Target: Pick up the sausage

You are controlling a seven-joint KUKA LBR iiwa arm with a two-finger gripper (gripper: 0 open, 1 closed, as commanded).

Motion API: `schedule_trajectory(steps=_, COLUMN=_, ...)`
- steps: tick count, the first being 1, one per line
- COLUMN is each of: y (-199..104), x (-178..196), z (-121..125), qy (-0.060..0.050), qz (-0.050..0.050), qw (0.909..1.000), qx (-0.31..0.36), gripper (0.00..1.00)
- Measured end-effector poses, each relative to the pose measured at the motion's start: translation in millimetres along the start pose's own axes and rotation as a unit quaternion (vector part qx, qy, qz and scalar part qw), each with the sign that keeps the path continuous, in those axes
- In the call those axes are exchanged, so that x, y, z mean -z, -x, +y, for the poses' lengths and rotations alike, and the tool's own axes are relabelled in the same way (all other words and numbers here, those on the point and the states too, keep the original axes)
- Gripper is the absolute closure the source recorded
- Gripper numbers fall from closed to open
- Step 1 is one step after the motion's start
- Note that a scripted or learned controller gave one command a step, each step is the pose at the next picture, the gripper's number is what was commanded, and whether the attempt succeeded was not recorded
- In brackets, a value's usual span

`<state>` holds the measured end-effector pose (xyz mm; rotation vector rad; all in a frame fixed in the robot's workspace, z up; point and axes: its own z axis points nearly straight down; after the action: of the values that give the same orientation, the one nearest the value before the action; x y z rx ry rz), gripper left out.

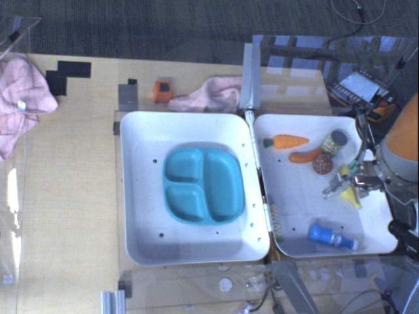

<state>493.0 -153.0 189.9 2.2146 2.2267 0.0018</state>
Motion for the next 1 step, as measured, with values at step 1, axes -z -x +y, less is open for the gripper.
schedule_trajectory(steps=1, y=-1.7, x=-81.8, z=90.9, qy=0.0, qz=0.0, qw=0.9981, qx=0.061, gripper=0.0)
